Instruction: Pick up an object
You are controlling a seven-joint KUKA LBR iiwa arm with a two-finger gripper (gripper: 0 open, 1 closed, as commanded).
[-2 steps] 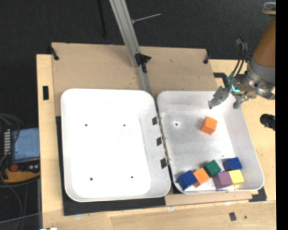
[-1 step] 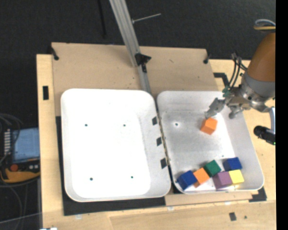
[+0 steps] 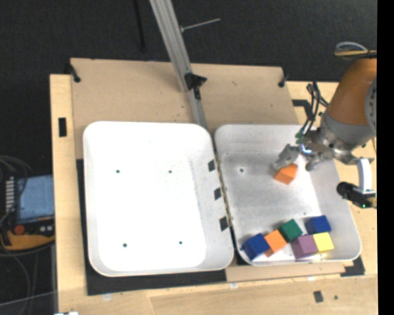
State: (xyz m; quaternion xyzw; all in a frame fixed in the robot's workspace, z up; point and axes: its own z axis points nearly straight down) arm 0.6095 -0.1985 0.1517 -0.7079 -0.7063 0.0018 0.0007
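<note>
An orange cube (image 3: 286, 174) lies tilted in the upper part of the right bin (image 3: 249, 195). My gripper (image 3: 299, 162) hangs over that bin, just above and to the right of the cube. Its two grey fingers (image 3: 284, 157) are spread apart, so it is open. The cube sits right under the left fingertip, at the edge of the gap rather than gripped between the fingers. Whether the fingertip touches the cube is unclear.
Several cubes crowd the right bin's front corner: blue (image 3: 255, 245), orange (image 3: 275, 240), green (image 3: 290, 230), purple (image 3: 305, 245), yellow (image 3: 324, 241) and another blue (image 3: 318, 224). The left bin (image 3: 151, 195) stands beside it. A metal post (image 3: 177, 44) rises behind the bins.
</note>
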